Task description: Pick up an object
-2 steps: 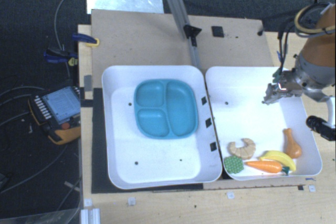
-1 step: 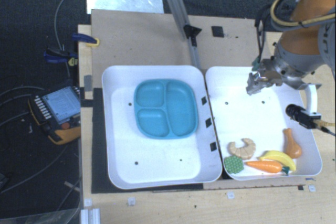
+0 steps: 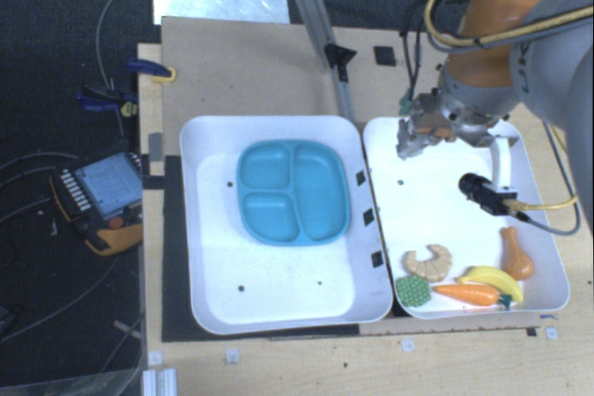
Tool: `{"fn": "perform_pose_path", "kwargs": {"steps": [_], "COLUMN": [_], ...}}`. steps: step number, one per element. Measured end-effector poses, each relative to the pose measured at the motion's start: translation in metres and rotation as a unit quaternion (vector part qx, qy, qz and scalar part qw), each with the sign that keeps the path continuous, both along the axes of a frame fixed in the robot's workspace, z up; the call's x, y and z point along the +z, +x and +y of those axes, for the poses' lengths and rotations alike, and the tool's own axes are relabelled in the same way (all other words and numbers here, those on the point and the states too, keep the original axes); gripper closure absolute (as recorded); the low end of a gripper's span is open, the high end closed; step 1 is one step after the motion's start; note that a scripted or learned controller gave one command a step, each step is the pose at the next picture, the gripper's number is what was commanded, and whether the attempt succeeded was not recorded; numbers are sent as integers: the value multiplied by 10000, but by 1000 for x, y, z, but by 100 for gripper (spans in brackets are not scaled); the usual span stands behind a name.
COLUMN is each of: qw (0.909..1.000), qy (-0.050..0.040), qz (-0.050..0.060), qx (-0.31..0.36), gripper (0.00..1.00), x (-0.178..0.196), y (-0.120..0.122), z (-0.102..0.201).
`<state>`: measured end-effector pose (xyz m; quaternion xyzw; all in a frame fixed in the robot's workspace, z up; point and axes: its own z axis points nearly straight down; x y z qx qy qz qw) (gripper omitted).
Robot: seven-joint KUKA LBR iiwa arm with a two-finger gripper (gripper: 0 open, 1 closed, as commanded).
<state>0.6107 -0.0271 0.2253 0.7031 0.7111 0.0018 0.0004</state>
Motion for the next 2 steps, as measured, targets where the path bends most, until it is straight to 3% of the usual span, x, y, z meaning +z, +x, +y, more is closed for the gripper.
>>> {"fn": "perform_pose_path", "kwargs": {"steps": [1,2], "qw": [10000,10000], "qy": [1,-5], "qz": [-2,-4], "qx": [-5,-10], "gripper": [100,100], "x": [7,-3], "y": [8,33], "z": [50,96]}}
